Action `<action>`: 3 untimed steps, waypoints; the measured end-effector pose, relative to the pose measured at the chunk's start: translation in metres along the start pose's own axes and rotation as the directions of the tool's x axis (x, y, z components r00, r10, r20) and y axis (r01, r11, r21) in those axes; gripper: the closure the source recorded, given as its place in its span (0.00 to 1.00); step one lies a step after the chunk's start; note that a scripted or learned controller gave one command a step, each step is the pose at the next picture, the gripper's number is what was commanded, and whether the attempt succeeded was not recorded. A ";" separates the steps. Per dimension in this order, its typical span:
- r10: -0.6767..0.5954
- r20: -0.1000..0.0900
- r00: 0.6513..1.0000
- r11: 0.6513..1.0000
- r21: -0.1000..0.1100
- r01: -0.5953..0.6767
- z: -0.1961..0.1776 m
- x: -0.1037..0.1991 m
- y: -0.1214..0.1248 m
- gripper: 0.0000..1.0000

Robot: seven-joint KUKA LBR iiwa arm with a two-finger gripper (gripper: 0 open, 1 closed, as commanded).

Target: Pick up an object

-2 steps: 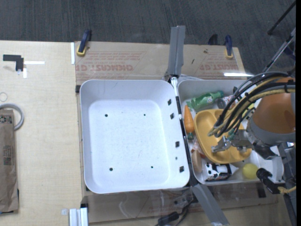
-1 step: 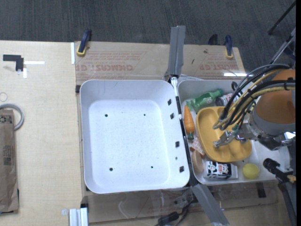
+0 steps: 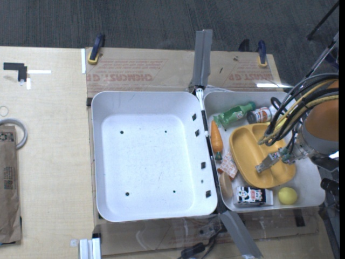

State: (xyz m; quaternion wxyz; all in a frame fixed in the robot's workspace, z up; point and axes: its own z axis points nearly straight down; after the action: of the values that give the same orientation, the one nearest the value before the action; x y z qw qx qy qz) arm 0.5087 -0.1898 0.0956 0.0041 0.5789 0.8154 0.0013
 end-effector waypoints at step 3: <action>-0.251 0.014 0.968 0.968 -0.008 0.251 -0.020 -0.032 0.025 0.00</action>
State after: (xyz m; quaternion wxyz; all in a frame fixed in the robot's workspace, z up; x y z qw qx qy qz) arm 0.5429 -0.2120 0.1158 0.0122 0.4712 0.8819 0.0009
